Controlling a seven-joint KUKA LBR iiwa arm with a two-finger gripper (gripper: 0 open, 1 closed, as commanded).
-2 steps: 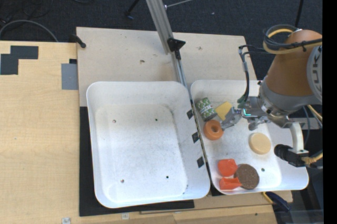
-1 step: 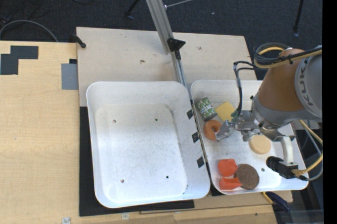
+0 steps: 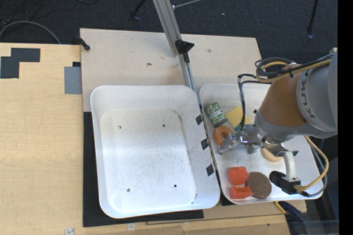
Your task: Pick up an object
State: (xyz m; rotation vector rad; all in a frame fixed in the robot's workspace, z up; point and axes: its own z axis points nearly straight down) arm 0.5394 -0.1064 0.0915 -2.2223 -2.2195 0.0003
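The gripper (image 3: pixel 229 140) hangs low in the right bin (image 3: pixel 251 198), at its left wall, touching an orange ring (image 3: pixel 222 134); whether it grips cannot be told. A green-white roll (image 3: pixel 214 112) and yellow piece (image 3: pixel 236 115) lie toward the far edge; red blocks (image 3: pixel 239 181) and a brown disc (image 3: pixel 258 185) sit at the near edge

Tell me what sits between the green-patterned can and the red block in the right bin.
In the camera view, the orange ring lies between the can and the red block, with the gripper right beside the ring.
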